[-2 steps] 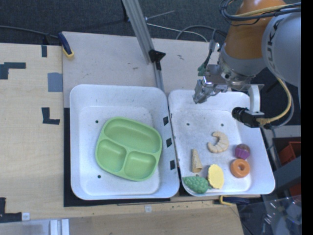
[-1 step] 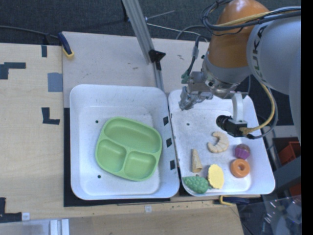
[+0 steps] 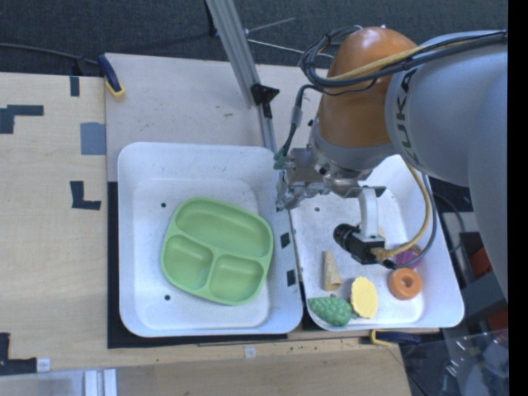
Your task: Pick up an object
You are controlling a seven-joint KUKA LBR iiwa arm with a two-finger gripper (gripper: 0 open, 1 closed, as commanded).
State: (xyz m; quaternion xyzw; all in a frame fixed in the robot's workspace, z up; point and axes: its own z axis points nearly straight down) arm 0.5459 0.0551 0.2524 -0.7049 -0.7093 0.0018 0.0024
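Note:
In the right bin (image 3: 437, 304) several small objects lie near the front: a tan stick (image 3: 330, 271), a yellow piece (image 3: 364, 297), a green bumpy piece (image 3: 332, 310), an orange ring (image 3: 405, 283) and a purple piece (image 3: 407, 256) partly behind a cable. My gripper (image 3: 285, 193) hangs below the orange-banded wrist (image 3: 363, 81), over the wall between the two bins at the right bin's back left. It is well behind the tan stick and away from the other objects. The arm's bulk hides the bin's far part.
A green divided plate (image 3: 217, 250) lies in the left bin (image 3: 132, 221). A black fitting (image 3: 355, 242) with a yellow cable hangs off the arm above the right bin. A metal pole (image 3: 235, 48) slants up behind the bins.

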